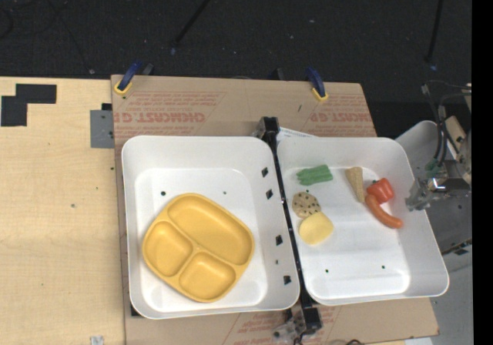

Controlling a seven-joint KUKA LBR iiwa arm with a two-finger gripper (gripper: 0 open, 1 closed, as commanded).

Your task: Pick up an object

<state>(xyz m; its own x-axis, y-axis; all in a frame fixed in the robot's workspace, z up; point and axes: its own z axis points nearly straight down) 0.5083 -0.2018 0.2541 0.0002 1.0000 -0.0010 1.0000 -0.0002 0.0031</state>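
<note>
The right bin [385, 278] holds a green block [314, 175], a speckled cookie [306, 202], a pale yellow lump [316, 228], a beige wedge [355, 182] and a red-orange pepper [381, 200]. The cookie and the yellow lump touch. The pepper lies against the wedge near the bin's right wall. My gripper [431, 185] is a small metal part just outside that wall, right of the pepper, and holds nothing that I can see.
A yellow divided plate [197, 246] lies in the left bin [192, 155]. A black hinge strip [279, 212] runs between the bins. Two clamps [317, 85] pin the cardboard at the back. Grey arm parts and cables [443, 135] crowd the right edge.
</note>
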